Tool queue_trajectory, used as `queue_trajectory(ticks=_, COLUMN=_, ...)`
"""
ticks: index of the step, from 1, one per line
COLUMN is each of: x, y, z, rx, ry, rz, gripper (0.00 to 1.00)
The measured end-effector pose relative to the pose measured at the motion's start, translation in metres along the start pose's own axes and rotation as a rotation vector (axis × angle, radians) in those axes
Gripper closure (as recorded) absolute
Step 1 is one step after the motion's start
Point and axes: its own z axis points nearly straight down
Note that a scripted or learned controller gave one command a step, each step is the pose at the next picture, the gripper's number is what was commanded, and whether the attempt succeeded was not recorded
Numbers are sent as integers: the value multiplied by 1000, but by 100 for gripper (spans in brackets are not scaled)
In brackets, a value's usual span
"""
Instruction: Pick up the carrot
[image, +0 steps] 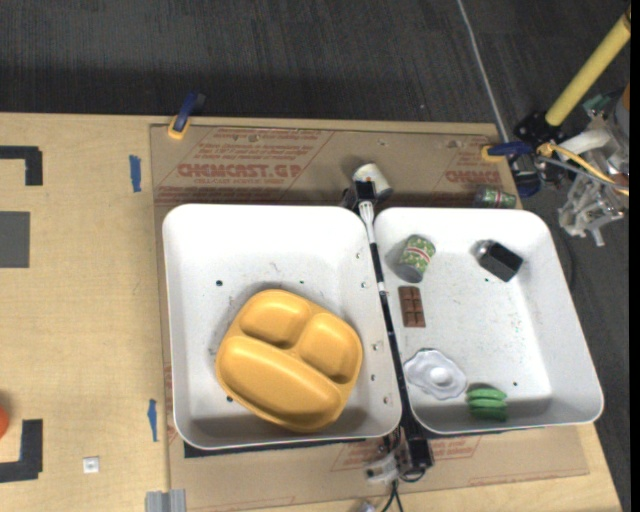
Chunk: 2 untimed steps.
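Carrot, I reckon, is the orange sliver (3, 421) cut off at the tabletop's left edge, well apart from both bins, though I can't be sure. The tool (590, 208) hangs beyond the right bin (560, 300), probably parked clear of the clutter. I cannot tell whether it is released or clenched.

I see a big yellow mould (290, 358) filling the left bin's (200, 240) front half; its back half lies open. The right bin's (560, 330) centre is open between small objects.
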Motion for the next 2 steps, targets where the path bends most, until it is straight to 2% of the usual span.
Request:
queue_trajectory(ticks=1, x=-4, y=0, z=33, rx=1, ry=-1, rz=10, gripper=100)
queue_trajectory(ticks=2, x=-3, y=1, z=17, rx=-1, ry=2, rz=9, gripper=100)
